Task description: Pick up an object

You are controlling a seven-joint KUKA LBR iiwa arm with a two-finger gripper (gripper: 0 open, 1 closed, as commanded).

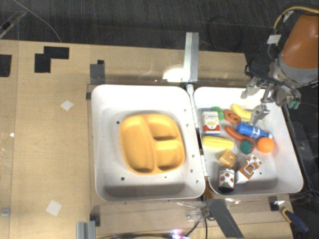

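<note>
Grey gripper [261, 106] is poised at upper right over the right bin [294, 158], above the blue bottle [252, 130]; its grasp cannot be told. Nothing appears lifted; picking remains.

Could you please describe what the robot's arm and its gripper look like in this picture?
The arm enters at the right: a rounded orange band sits above a grey wrist section. Yellow and dark cables loop around its upper part, and a small white tag hangs beside them. Below the wrist, the gripper is pale grey metal with slim fingers, and a small green part shows on its right side.
</note>
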